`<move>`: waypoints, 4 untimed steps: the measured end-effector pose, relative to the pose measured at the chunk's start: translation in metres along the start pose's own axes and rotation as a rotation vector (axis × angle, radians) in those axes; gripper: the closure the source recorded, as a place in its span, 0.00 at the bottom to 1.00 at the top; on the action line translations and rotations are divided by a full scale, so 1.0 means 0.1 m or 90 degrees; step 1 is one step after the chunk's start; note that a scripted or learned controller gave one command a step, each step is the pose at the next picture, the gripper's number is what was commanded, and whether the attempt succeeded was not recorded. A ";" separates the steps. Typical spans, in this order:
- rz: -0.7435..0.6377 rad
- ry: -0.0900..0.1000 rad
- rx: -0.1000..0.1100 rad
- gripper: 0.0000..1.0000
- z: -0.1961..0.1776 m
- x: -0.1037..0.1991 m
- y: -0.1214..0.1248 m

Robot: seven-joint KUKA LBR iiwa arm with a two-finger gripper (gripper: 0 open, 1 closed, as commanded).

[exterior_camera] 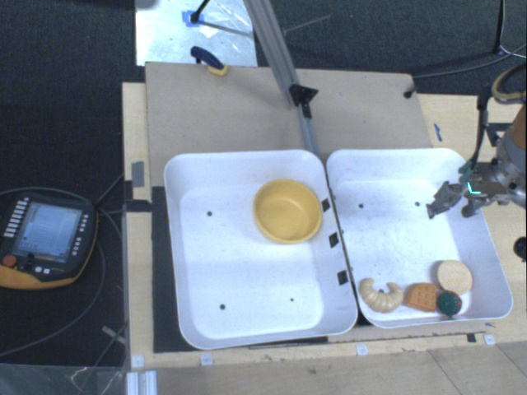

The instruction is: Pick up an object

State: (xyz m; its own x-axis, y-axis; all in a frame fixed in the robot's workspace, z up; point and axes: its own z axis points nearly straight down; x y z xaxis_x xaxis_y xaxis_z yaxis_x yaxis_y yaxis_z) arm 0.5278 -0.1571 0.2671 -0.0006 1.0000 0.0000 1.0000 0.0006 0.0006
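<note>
My gripper (455,203) hangs over the right edge of the right bin (387,171), its two dark fingers spread apart with nothing between them. Well below it, in that bin's front right corner, lie a pale curved croissant-like piece (380,295), an orange-brown biscuit-like piece (421,297), a round cream disc (454,276) and a small dark green ball (449,304). A yellow bowl (286,211) sits upright in the left bin (214,303), near its back right.
A metal pole (276,48) slants across the bench behind the bins. A teach pendant (45,237) lies on the floor at the left. Black clips (333,239) mark the seam between the bins.
</note>
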 end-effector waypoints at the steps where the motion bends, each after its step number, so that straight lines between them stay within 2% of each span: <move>1: 0.000 0.000 0.000 0.00 0.00 0.00 0.00; 4: 0.000 0.000 0.003 0.00 1.74 0.05 -0.06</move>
State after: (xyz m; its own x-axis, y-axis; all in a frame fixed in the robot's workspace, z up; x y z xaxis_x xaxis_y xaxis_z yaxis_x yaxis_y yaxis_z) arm 0.5220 -0.1517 0.0932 0.0000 1.0000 0.0007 1.0000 0.0000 -0.0036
